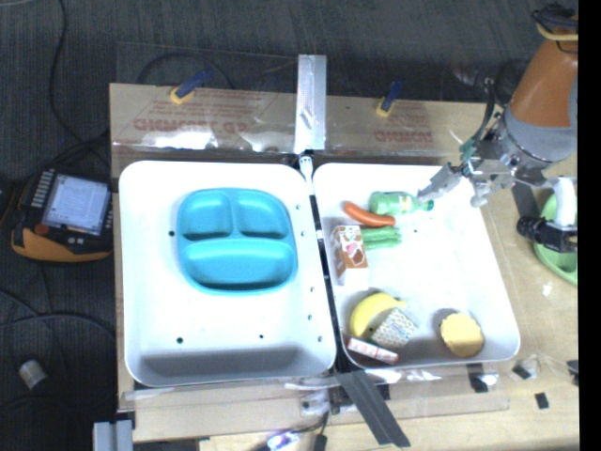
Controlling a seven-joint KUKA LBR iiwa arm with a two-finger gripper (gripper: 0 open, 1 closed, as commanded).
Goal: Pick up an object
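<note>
- White plastic: two shallow bins sit side by side on the worktop (235, 120); the left bin (150, 346) carries a blue sectioned plate (237, 238) near its centre.
- The right bin (488, 280) contains all loose objects.
- At 11 o'clock in the right bin: a green bottle (392, 202) lying on its side, an orange carrot (367, 215) just beside it, and a green item (382, 239) below the carrot.
- At 9 o'clock: a small carton (348, 252) against the left wall.
- At 7 o'clock: a yellow banana (368, 312) touching a patterned packet (394, 327).
- At 5 o'clock: a yellow round sponge-like object (461, 334), apart from the others.
- The grey arm with orange band (547, 87) enters from 2 o'clock.
- The hand (427, 195) sits at the green bottle's right end; whether its tips are spread or pressed together cannot be told.
</note>
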